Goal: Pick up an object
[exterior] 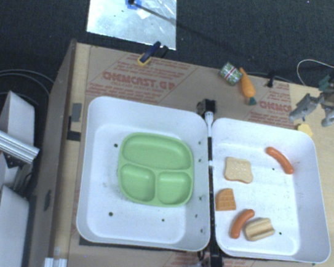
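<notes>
Pincer (317, 113) up at the far right, outside the bins, above the cardboard-covered surface (163, 76) just past the right bin's far corner. Two grey fingers splayed apart, one at left (300, 108), one at right (330, 116); nothing between them. A small pale yellow bit (305, 128) just below the pincer at the bin's rim, possibly a piece of toy food, too small to tell.

Below and left of the pincer, the right bin (318, 202) with five toy foods lying apart from one another. Nearest the pincer: an orange-red sausage (280, 160), just below and slightly left of it. Farther down and left: a pale bread slice (238, 170), then a small orange cracker-like piece (226, 199). Well below the pincer, near the bin's near edge: a second sausage (241, 223) touching a tan bun (259, 229).

Far to the left of the pincer, the left bin (99, 151) with a green divided tray (156, 169) resting flat in its middle.

Left of the pincer on the cardboard, roughly level with it: a toy carrot (247, 86) beside a small green-labelled can (230, 73).
</notes>
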